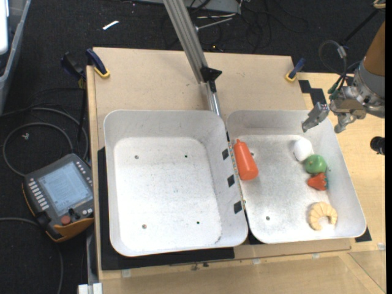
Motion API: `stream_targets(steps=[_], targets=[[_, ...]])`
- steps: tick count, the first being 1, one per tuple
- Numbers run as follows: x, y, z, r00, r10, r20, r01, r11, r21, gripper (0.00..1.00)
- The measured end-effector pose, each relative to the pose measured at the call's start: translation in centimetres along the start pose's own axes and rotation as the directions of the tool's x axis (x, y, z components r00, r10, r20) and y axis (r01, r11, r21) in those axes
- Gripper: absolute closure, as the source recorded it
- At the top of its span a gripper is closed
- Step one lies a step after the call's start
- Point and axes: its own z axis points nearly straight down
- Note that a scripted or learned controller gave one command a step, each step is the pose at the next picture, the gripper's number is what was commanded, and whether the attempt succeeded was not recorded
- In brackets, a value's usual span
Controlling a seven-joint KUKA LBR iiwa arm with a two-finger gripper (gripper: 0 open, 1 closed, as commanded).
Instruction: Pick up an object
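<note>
1. I see a tan counter (159, 84) on a dark floor strewn with cables; a teach pendant (60, 195) lies off its left edge.
2. Two white bins sit side by side: left bin (122, 133), right bin (269, 124). A grey metal pole (187, 35) slants down toward the seam at their far edges.
3. Right bin contents: orange carrot-like piece (245, 161) against its left wall; white ball (302, 149), green piece (316, 163) and red piece (317, 180) clustered near its right wall; tan pastry (322, 215) at its near right corner.
4. The hand (327, 120) hangs over the right bin's far right corner, fingers spread, gripping nothing, just beyond the white ball.
</note>
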Motion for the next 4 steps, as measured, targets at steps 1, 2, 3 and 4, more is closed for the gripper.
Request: stream_targets(steps=[1,2,3,4], targets=[[0.0,0.0,0.0,1.000,0.000,0.000,0.000,1.000,0.000,0.00],[-0.5,-0.7,5.9,1.000,0.005,-0.001,-0.005,1.000,0.006,0.00],[-0.4,-1.3,12.3,1.000,0.005,-0.003,-0.005,1.000,0.006,0.00],[-0.3,-1.2,16.1,1.000,0.004,-0.001,-0.004,1.000,0.001,0.00]])
